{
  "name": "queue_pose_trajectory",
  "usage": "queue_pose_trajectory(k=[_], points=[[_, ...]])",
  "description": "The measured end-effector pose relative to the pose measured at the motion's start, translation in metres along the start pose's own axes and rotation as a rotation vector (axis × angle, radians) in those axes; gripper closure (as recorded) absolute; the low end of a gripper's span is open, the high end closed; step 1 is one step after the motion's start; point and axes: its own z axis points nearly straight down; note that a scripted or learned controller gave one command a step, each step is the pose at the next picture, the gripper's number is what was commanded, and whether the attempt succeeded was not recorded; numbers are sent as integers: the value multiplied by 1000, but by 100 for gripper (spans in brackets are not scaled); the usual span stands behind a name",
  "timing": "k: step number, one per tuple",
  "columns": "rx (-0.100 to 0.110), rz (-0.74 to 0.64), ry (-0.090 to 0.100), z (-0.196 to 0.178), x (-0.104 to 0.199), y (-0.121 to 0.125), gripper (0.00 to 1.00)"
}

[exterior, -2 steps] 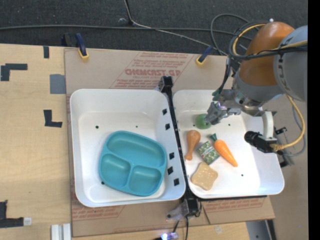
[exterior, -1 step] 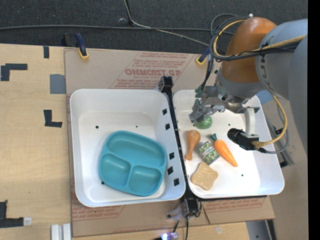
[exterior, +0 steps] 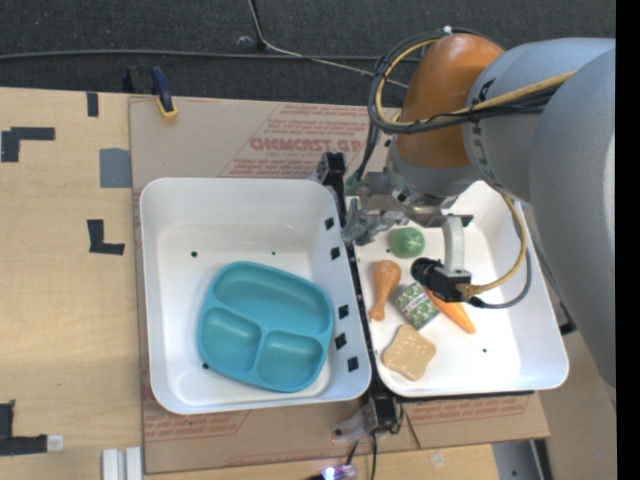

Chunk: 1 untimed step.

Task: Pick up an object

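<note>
The gripper (exterior: 400, 230) hangs low over the right bin (exterior: 520, 363), right by the green ball (exterior: 406, 241), which sits at its tip. Below lie the drumstick (exterior: 383, 286), long axis running toward me, the carrot (exterior: 456, 314) and the toast (exterior: 407, 353). The wrist hides the grip, so I cannot tell how it is set.

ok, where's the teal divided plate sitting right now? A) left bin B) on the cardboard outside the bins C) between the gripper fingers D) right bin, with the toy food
A: the teal divided plate lies flat on the floor of the left bin, while the toy food, such as the slice of bread, sits in the right bin.
</note>
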Motion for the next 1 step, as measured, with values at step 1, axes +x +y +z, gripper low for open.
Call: queue_pose_trajectory(k=[1], points=[[0, 1, 0, -2, 45, -4, 100]])
